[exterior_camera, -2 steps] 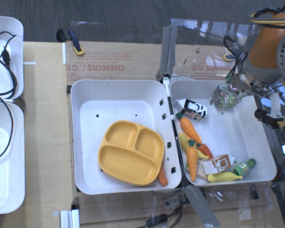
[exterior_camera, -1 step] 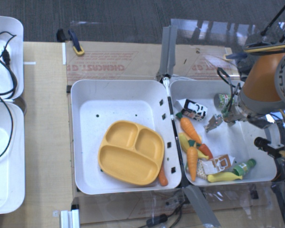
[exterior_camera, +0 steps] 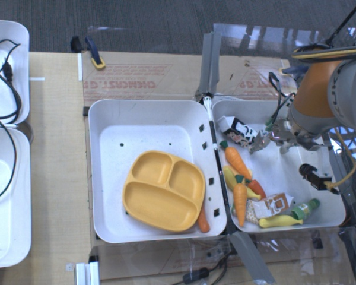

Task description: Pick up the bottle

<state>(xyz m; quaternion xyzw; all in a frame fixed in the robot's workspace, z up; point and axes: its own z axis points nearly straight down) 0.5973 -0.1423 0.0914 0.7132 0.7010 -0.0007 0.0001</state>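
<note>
Bins sat side by side on the bench. Left bin held a yellow divided tray with an orange carrot at its lower right edge. Right bin held more carrots, a black-and-white toy, a small carton, a yellow banana and the green bottle, lying near the front right corner. Gripper hovered above the bin's back; fingers' spread could not be told. Cardboard behind bore mirrored print, unreadable.

We see two bins side by side on the desk: the left bin holds a divided plate. In the right bin, carrots lie left, the bottle at the near right corner.
</note>
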